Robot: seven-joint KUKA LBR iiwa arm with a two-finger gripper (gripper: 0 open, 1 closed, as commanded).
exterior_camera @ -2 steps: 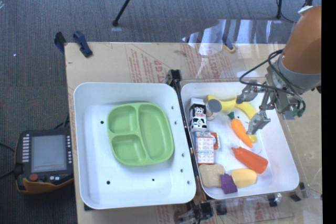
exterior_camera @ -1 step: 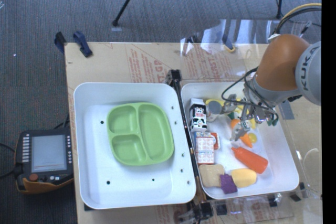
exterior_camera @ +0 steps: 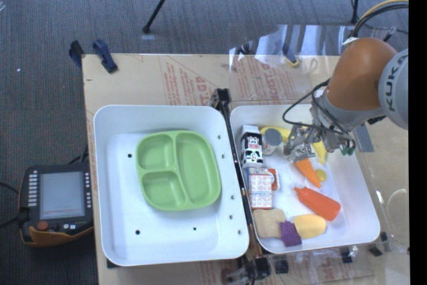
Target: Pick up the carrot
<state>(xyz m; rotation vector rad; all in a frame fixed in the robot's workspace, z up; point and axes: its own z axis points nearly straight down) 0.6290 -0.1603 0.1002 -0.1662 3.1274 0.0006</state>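
Gripper [exterior_camera: 305, 151] is low in the right bin [exterior_camera: 363, 173], just above the carrot [exterior_camera: 307, 172]; I cannot tell if it grips.

I count two white bins: the left bin [exterior_camera: 110, 143] has one green tray [exterior_camera: 178, 169] with three compartments. At right of centre I see one carrot, one larger orange piece [exterior_camera: 319, 202], one yellow piece [exterior_camera: 309, 225], one purple piece [exterior_camera: 289, 233]. Arm [exterior_camera: 363, 80] comes from the right edge and bends down to the carrot's upper end.

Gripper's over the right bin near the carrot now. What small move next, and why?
Probably a short, straight descent. The gripper sits just above the upper end of the carrot, which lies tilted on the right bin floor, with a yellow piece touching its right side. I cannot tell how the jaws stand.
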